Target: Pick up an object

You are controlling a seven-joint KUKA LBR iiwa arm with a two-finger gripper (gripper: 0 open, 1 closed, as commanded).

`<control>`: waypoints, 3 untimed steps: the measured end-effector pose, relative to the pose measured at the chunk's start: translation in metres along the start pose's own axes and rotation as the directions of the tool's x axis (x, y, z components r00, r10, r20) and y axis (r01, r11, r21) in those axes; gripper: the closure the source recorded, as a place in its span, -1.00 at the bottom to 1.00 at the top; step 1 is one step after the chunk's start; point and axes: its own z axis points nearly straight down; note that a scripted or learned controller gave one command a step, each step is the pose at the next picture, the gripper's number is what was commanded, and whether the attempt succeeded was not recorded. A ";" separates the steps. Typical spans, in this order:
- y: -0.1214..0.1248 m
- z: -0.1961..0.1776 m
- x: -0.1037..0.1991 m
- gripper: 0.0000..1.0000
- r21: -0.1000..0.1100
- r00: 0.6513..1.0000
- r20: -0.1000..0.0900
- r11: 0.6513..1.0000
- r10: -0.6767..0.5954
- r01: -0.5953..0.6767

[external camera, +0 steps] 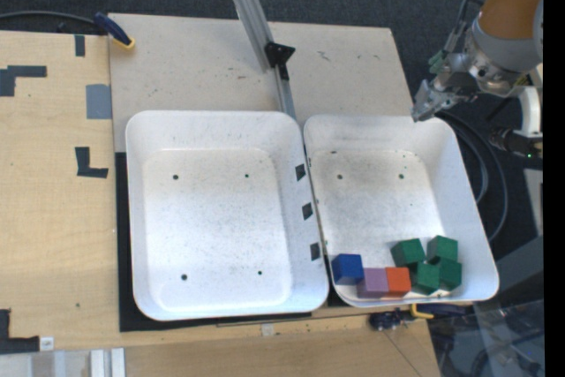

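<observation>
The hand (pixel 426 106) hovers over the right bin's (pixel 459 159) far corner; I cannot tell its state. The blocks, blue cube (pixel 348 267) among them, huddle in the near corner, well apart from it.

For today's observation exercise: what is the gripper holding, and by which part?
Nothing: the gripper hangs over the right bin's far corner, the blocks lying apart.

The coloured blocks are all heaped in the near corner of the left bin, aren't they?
Not quite: the camera view shows the coloured blocks heaped in the near corner of the right bin, not the left bin.
</observation>
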 end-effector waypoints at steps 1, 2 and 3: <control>0.001 -0.021 0.001 1.00 0.003 1.000 -0.001 1.000 0.001 -0.001; 0.005 -0.001 0.056 1.00 0.007 1.000 -0.002 1.000 -0.004 0.004; 0.001 0.012 0.118 1.00 0.007 1.000 -0.002 1.000 -0.005 0.005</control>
